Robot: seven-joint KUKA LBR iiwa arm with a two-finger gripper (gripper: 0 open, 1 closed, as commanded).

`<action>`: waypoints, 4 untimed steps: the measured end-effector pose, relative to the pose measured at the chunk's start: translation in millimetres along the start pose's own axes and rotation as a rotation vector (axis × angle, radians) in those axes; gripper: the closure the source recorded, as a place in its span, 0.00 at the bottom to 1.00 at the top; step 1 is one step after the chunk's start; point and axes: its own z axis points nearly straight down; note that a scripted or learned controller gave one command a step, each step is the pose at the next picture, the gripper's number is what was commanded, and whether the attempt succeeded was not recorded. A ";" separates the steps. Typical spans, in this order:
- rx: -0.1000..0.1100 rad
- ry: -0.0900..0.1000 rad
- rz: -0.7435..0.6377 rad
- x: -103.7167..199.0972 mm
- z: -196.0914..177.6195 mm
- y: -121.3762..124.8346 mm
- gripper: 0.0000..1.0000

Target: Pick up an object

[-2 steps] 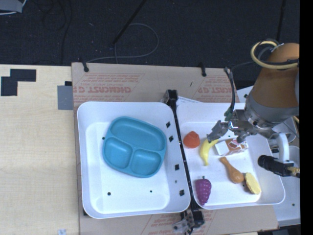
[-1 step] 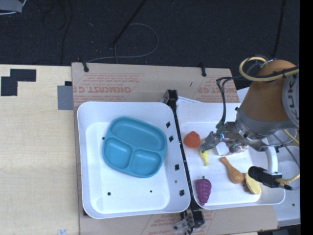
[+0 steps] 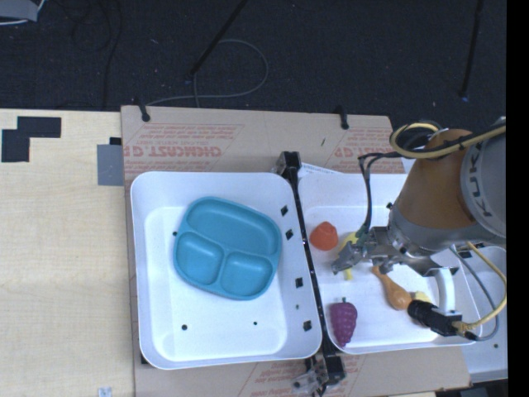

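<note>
The arm (image 3: 450, 193) runs off the right edge, and its bulk hides the far right part of the right bin (image 3: 351, 190). Whether the jaws are apart or closed cannot be told, since they are small and dark. A small yellow thing (image 3: 352, 240) beside them is partly covered and too small to name.

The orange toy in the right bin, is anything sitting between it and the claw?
Nothing visible does. The orange toy lies on bare bin floor in the right bin, just left of the claw. The purple grape bunch sits lower, out of that path.
</note>
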 end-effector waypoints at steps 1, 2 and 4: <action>-0.003 0.000 0.006 -1.9 -12.8 0.9 1.00; -0.011 -0.002 0.000 -6.6 -62.1 10.2 1.00; -0.010 -0.002 0.000 -17.4 -141.5 9.1 1.00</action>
